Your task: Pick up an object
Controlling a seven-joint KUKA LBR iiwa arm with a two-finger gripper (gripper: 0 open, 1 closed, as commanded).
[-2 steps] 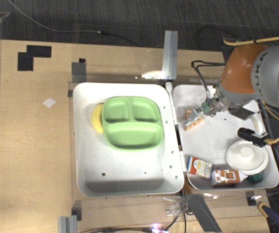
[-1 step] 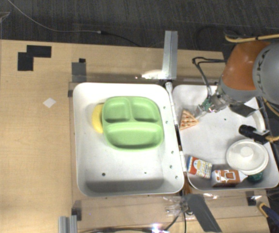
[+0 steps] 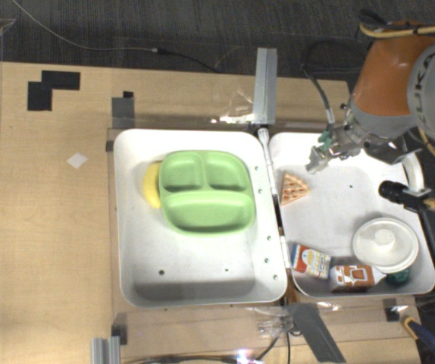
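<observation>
Above the right bin's (image 3: 430, 275) far edge, the arm (image 3: 399, 74) angled down-left, tool (image 3: 325, 152) state indiscernible.

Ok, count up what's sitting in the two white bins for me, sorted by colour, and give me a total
Green: 1, the divided plate in the left bin
Yellow: 1, the object tucked under that plate's left edge
Orange-tan: 1, the waffle-patterned wedge in the right bin
White: 1, the round lidded cup
Multicoloured cartons: 2, one beside the other
Total: 6

Wooden bench (image 3: 43, 226) bears two white bins (image 3: 138, 264).
</observation>
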